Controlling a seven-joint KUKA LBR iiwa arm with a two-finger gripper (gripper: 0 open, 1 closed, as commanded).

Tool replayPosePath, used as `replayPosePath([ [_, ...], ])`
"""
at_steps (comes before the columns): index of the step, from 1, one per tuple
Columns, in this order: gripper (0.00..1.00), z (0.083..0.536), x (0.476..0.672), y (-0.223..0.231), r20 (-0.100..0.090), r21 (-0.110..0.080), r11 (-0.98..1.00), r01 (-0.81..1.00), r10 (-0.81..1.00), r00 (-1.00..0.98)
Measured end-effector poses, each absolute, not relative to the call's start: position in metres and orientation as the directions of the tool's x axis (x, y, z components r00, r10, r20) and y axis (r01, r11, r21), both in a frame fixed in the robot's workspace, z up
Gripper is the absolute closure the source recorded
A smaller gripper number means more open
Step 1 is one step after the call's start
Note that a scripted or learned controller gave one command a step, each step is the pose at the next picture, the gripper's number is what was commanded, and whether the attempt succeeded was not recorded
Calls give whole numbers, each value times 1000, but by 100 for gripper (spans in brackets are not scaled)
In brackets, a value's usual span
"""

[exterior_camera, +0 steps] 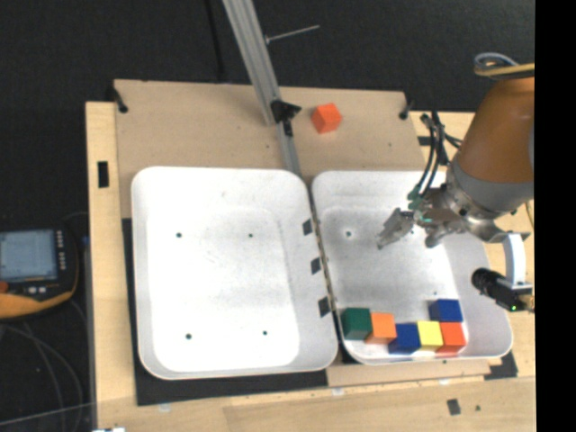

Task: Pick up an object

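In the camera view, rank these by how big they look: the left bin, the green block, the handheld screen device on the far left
1. Left bin, by far.
2. Handheld screen device, cut off by the frame edge.
3. Green block, smallest.

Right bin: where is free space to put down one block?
The right bin is bare along its far wall and beside the divider. Its near edge is crowded with blocks. The gripper hovers mid-bin. The left bin is wholly bare.

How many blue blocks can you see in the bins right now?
2, both in the right bin along its near edge: one blue block at the back right of the cluster, another in the front row. More may be hidden.
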State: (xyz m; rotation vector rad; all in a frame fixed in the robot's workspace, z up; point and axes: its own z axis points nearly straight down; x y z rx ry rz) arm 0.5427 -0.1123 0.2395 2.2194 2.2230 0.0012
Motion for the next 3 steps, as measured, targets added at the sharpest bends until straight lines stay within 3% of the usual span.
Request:
replayPosePath([
  [1, 0, 116, 542, -142, -1, -7, -2, 1000, 1000, 2],
  [2, 0, 98, 529, -163, -1, 4, -2, 1000, 1000, 2],
  [3, 0, 99, 540, -211, -4, 6, -2, 1000, 1000, 2],
])
